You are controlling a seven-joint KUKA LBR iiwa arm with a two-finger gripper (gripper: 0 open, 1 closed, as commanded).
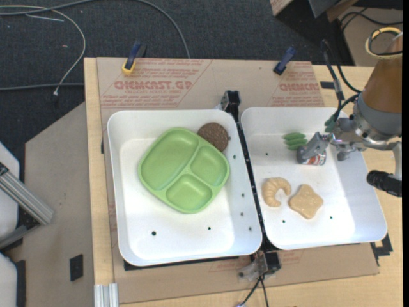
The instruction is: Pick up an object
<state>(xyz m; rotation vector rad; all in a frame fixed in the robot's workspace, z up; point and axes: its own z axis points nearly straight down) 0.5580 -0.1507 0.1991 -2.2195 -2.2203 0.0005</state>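
Camera view, right half of the frame: the gripper [314, 152] sits low in the right bin [364, 232], reaching in from the right edge, and I cannot tell how it is set, since its tip is a blur of grey metal over something red and white. A small green object [294, 139] lies just left of it, near the bin's upper left part. Lower in the same bin, a pale croissant-shaped piece [276, 191] and a tan biscuit-like piece [305, 201] rest just beside each other, apart from the gripper. In the left bin [128, 235] a green divided tray [184, 169] lies tilted, with a brown round cookie [213, 133] touching its upper right corner.

The likeliest target looks to be the green object or whatever sits under the tip. The risks, as I judge them: the gripper may close beside the green object rather than around it and nudge it toward the bin wall. It may also press down on it and trap it flat. A low, small item like this could slip out on the lift.
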